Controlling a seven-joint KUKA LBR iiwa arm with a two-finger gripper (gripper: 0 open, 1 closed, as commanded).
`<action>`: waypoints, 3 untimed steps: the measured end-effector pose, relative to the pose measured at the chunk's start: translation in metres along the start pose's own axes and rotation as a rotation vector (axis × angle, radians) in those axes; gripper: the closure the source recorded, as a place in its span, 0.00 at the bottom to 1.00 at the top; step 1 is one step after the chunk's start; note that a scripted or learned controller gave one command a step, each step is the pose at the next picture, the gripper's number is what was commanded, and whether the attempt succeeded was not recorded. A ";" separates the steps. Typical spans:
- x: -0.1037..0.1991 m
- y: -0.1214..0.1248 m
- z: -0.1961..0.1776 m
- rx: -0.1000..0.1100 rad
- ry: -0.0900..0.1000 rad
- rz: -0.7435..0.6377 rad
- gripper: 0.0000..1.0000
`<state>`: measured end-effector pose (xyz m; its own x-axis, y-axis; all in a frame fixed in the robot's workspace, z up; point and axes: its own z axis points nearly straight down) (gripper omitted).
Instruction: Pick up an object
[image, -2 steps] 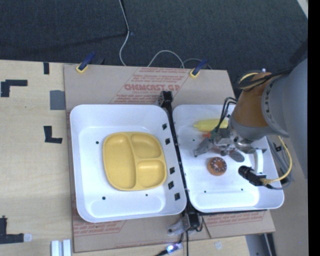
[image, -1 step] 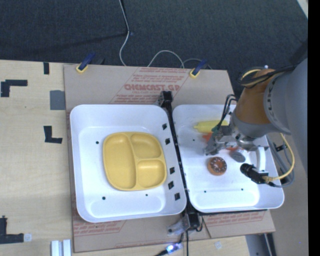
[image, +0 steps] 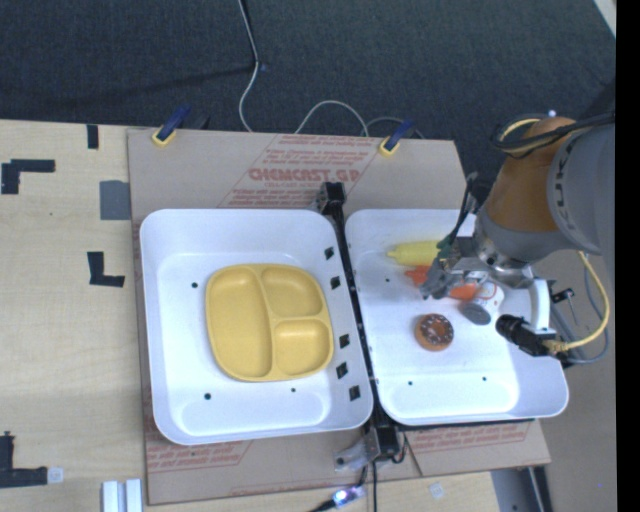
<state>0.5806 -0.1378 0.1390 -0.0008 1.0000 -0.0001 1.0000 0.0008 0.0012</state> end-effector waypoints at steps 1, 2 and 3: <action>0.003 0.007 -0.044 0.000 0.000 -0.001 1.00; 0.001 0.008 -0.107 -0.004 -0.001 -0.001 1.00; 0.061 0.016 -0.109 0.002 0.000 -0.003 1.00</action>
<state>0.5962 -0.0764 0.2479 -0.0041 1.0000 0.0002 1.0000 0.0041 -0.0008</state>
